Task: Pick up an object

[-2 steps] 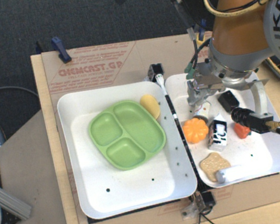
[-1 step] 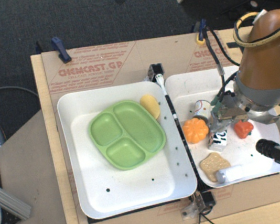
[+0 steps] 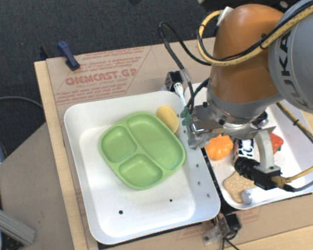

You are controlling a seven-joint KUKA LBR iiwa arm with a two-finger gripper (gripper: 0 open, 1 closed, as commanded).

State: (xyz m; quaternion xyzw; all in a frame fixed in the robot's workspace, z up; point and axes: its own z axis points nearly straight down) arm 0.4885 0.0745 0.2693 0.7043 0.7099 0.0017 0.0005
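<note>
A: Spotting the gripper [image 3: 228, 129] anywhere?
B: Yep, over the right bin [image 3: 295, 154], toward its left wall, hung under the grey arm [image 3: 306, 61] w/ orange band. Can't tell if clenched or released, hidden by the wrist from this angle
A: And sth to pick?
B: Closest: orange piece [image 3: 218, 147], in right bin, up against the left wall, just below-left of gripper in frame, partly tucked under it. Can't tell if touching
A: Anything else nearby?
B: Red piece [image 3: 276, 142] on gripper's other side, toward bin's right, just beside it. Tan speckled piece [image 3: 235, 183] nearer the front edge, w/ small grey bit [image 3: 246, 197] just beside
A: Left bin [image 3: 91, 162]?
B: Holds green divided plate [image 3: 143, 150], 3 compartments, lying flat, approx mid-bin. Also yellow piece [image 3: 168, 117] at plate's upper-right rim, touching it, near the wall betw. bins. Sits farther from gripper than the orange one, off to its left in frame
</note>
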